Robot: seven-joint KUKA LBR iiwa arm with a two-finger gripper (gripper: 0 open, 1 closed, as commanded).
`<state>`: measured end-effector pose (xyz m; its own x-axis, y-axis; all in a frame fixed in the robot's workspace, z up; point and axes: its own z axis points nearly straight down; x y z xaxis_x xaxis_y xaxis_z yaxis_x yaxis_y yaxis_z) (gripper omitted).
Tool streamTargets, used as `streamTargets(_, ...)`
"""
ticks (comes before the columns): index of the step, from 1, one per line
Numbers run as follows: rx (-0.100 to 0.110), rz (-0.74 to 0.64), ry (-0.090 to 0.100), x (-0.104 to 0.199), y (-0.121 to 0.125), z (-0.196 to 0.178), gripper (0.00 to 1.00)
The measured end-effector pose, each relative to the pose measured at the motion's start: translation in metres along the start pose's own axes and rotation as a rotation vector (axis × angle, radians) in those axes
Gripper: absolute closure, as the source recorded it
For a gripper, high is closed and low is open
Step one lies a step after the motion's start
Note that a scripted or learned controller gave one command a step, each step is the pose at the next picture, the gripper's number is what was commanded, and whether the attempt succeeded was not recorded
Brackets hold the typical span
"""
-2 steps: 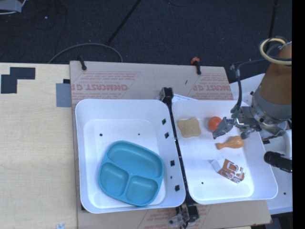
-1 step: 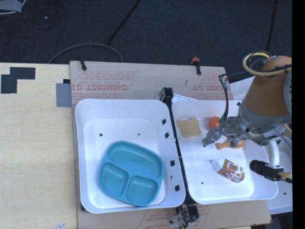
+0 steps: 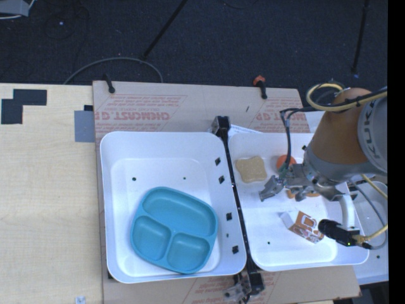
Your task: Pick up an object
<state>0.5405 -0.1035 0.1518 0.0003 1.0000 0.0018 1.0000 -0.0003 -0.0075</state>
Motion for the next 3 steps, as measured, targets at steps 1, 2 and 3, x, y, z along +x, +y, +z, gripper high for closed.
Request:
streamTargets(1, 0.001, 0.0, 0.0, 0.001, -0.004, 0.044, 0.0)
streamTargets(2, -0.002, 0.008, 0.0, -0.001, -0.004, 0.032, 1.0)
streamTargets(3, -0.009, 0.006, -0.002, -0.012, -0.005, -0.017, 1.0)
